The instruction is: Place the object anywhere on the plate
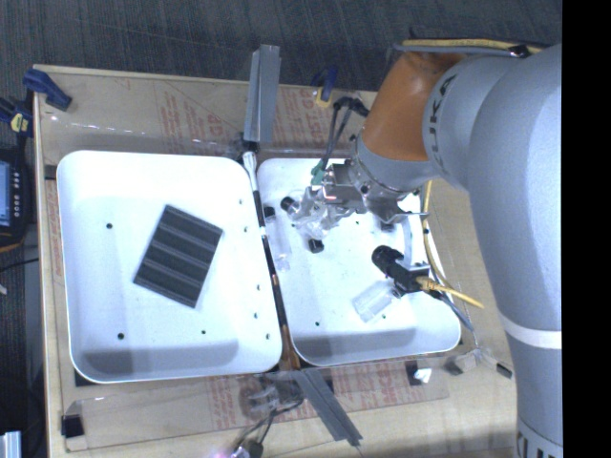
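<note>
Reaching in from the right, the arm (pixel 477 113) hangs its gripper (pixel 315 213) low over the far-left part of the right bin (pixel 382 346). It is probably there to pick up the small dark object (pixel 315 246) lying just on its near side. Whether the gripper is wide, narrow or holding anything cannot be told. The ribbed dark plate (pixel 179 255) lies askew in the left bin (pixel 95 351), well apart, likely as the drop target. Count: two bins, one plate, one object.

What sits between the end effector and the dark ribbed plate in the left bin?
The bins' adjoining rims and bare white floor lie between the end effector and the plate, seen in the camera view.
</note>
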You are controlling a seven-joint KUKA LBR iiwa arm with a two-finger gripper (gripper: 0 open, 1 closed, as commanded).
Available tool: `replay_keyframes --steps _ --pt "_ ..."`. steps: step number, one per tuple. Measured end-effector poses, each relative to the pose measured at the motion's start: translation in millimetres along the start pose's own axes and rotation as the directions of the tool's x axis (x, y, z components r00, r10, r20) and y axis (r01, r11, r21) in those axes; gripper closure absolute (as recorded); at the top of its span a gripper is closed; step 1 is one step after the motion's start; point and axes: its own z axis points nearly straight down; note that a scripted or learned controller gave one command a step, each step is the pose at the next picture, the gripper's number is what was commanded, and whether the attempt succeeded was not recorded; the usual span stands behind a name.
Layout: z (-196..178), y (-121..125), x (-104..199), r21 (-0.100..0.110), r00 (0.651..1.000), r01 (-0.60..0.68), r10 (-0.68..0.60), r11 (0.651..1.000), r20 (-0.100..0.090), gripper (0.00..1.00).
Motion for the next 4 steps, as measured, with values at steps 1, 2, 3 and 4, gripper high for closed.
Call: replay_keyframes --steps 1,2,3,4 --pt "15.2 23.0 97.0 -0.003 0.996 0.094 -0.094 0.996 0.002 1.00" --pt "15.4 -43.3 121.9 0.001 0.905 0.426 -0.426 0.905 0.003 1.00" --pt "50.0 -80.8 209.6 0.000 0.920 0.391 -0.391 0.920 0.004 1.00" --pt "-80.2 18.0 160.0 -0.004 0.998 0.068 -0.068 0.998 0.003 1.00"
